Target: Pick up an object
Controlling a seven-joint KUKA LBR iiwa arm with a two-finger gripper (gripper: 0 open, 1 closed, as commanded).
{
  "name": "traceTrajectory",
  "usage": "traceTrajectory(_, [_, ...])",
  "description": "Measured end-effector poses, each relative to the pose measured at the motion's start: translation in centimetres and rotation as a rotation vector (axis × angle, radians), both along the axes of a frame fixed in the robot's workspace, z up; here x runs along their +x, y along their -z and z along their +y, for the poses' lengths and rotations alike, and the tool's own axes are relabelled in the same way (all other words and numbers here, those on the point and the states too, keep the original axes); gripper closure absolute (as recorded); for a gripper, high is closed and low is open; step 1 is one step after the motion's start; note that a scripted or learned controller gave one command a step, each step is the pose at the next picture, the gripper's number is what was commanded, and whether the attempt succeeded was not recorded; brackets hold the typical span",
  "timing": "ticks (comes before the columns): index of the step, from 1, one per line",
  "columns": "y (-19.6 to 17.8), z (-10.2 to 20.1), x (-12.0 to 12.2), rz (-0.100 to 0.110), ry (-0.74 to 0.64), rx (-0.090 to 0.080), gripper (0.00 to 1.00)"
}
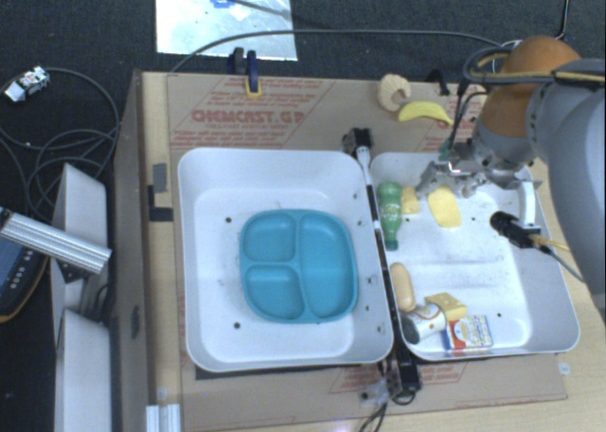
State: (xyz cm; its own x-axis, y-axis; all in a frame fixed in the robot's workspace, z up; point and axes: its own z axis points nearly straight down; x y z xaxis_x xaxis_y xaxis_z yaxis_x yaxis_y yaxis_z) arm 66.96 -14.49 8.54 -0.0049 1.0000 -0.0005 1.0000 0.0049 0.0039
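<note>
My gripper (pixel 447 177) hangs over the back of the right bin (pixel 554 302), on the grey arm that comes in from the right. Just below it lies a pale yellow lump (pixel 444 208), close to the gripper but not visibly between its fingers. A smaller yellow piece (pixel 409 200) rests to its left, next to a green bottle (pixel 389 213) lying along the bin's left wall. Nearer the front are a tan bread roll (pixel 401 285), a yellow wedge (pixel 450 305), a white cup (pixel 425 328) and a small printed carton (pixel 471 333).
The left bin (pixel 208 193) holds a blue divided plate (pixel 296 264). A banana (pixel 423 113) and a beige ring-shaped thing (pixel 393 91) lie on the cardboard behind the right bin. Cables and grey boxes sit to the bench's left.
</note>
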Motion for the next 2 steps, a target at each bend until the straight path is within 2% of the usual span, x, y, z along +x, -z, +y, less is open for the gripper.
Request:
traceTrajectory(1, [-1.13, -0.05, 0.09, -0.003, -0.003, -0.002, 1.00])
traceTrajectory(2, [-1.12, -0.04, 0.08, -0.002, -0.004, -0.002, 0.00])
